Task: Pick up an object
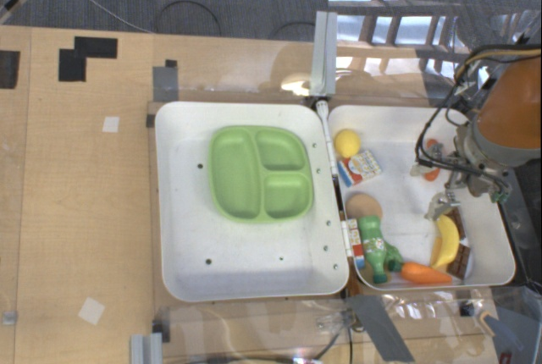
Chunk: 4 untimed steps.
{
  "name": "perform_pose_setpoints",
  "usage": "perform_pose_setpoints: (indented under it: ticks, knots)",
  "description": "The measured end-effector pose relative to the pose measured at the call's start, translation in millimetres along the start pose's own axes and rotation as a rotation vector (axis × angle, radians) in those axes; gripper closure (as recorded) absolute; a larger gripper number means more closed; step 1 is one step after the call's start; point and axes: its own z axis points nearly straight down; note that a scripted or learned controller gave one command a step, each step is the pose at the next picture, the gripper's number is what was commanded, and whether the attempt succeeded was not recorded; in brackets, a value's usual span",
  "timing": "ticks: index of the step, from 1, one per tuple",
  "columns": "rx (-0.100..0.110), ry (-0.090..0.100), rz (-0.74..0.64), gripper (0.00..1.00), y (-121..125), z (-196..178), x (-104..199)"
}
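My gripper (pixel 443 205) hangs low over the right side of the right bin (pixel 398 184), just above the top end of a yellow banana (pixel 445 244). The orange band of the arm (pixel 513 110) sits above it at the right edge. Nothing shows as held. Other things in this bin are a yellow lemon (pixel 345 142), a small white, red and blue packet (pixel 362 167), a tan egg-shaped object (pixel 364 206), a green toy (pixel 378 245) and an orange carrot (pixel 426 273). A small red-orange item (pixel 430 174) is partly hidden behind the wrist.
The left bin (pixel 186 269) holds a green divided plate (pixel 259 173). A dark brown piece (pixel 462 250) lies beside the banana near the right wall. A ridge (pixel 332 184) separates the two bins. Cables (pixel 445 113) loop off the wrist.
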Motion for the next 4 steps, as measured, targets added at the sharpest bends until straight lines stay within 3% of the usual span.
perform_pose_setpoints:
  ticks: [1, 2, 3, 4]
  knots:
    - [-0.004, 0.017, 0.072, 0.0, -10, 16, -23]
    - [-0.002, 0.013, 0.227, 0.0, 47, 12, 36]
    - [-0.001, 0.017, 0.407, 0.0, 65, 15, -26]
    - [0.002, 0.018, 0.419, 0.0, -16, 17, -56]
